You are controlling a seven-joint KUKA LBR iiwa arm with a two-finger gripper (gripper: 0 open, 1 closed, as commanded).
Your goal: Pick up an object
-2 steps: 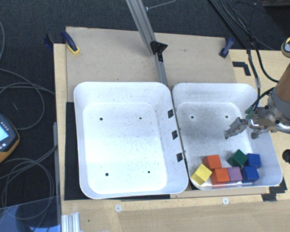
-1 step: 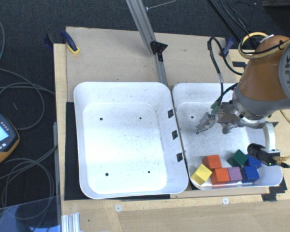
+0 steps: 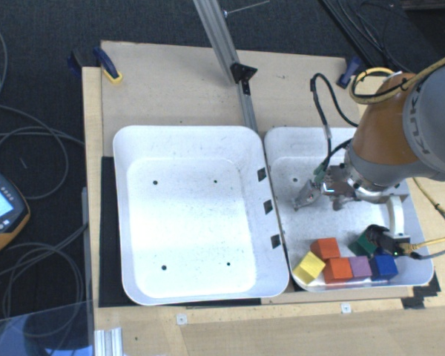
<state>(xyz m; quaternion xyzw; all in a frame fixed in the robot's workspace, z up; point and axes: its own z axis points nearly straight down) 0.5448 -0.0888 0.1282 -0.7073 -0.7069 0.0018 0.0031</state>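
Blocks packed in the near corner of the right bin, gripper over bare floor well short of them

The blocks are seen clustered against the near wall of the right bin (image 3: 282, 199): a yellow block (image 3: 308, 267), two orange blocks (image 3: 326, 248) (image 3: 338, 270), a purple block (image 3: 360, 267), a blue block (image 3: 384, 266) and a dark green piece (image 3: 372, 240), most of them touching. The gripper (image 3: 309, 196) is seen above the bin's middle with nothing between its fingers; whether they are apart or together cannot be told. Because the blocks are pressed together and against the wall, a finger could be brought down on top of a block, or two could be pinched and dropped. The left bin (image 3: 133, 147) lies beside it on the table (image 3: 170, 73)
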